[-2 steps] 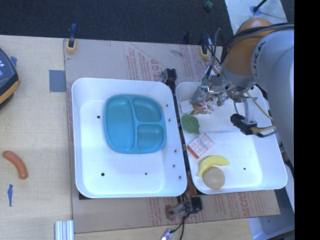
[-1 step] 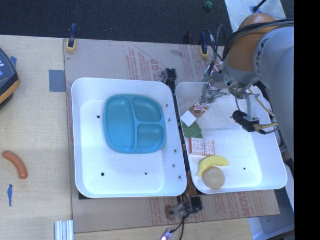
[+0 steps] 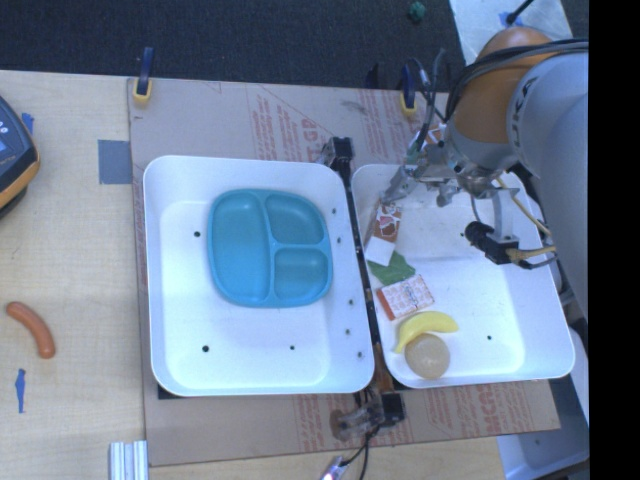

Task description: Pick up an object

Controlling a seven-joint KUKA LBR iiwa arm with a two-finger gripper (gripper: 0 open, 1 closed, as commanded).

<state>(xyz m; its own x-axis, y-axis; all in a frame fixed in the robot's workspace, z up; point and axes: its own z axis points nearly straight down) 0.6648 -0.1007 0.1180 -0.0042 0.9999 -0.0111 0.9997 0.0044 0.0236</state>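
My gripper [image 3: 418, 175] hangs over the far left corner of the right bin [image 3: 520, 308], just above and to the right of a small brown packet [image 3: 387, 224]. Nothing shows in its grasp. Down the bin's left side lie a green and white piece [image 3: 390, 265], a white packet with red print [image 3: 405, 296], a yellow banana [image 3: 428, 326] and a beige ball [image 3: 428, 357]. The banana and the ball touch each other.
The left bin [image 3: 180, 268] holds a blue divided plate [image 3: 270, 247]. An orange sausage toy [image 3: 31, 328] lies on the bench far left, and a dark device [image 3: 12, 158] sits at the left edge. The arm's grey body and cables [image 3: 510, 238] cover the right bin's far right.
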